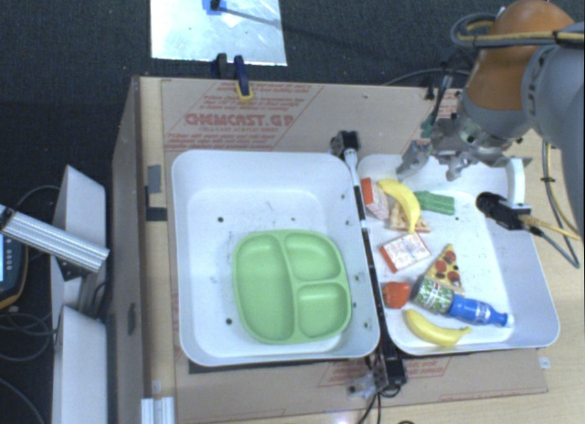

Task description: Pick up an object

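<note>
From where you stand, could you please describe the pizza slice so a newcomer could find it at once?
Look in the right bin, toward its near end. The pizza slice lies just above the bottle, right of the small red-and-white box. It alone is a wedge with dark red rounds.

Two white bins (201, 185) sit side by side. One green divided plate (292, 285) lies in the left one. The right one holds two bananas (404, 201), one pizza slice (445, 269), one blue-capped bottle (462, 305), one small red carton (404, 251) and one green piece (435, 202).
</note>
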Robot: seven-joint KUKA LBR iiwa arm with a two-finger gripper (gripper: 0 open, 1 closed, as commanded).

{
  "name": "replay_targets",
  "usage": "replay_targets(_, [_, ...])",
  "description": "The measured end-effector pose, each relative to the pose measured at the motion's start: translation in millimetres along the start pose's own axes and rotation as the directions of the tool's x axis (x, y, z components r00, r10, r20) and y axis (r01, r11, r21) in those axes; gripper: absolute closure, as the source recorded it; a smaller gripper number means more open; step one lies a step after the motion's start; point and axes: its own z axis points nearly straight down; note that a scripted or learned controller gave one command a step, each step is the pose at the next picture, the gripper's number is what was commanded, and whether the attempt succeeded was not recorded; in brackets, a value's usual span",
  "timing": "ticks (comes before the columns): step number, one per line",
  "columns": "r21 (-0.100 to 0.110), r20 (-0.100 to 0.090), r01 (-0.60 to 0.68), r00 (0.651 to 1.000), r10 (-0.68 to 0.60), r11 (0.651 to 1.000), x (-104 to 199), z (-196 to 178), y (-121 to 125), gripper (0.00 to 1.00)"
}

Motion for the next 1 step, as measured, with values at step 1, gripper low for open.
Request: replay_targets(1, [-0.003, 0.003, -0.004, 1.0, 0.004, 1.0, -2.8, 82.1, -6.9, 0.0])
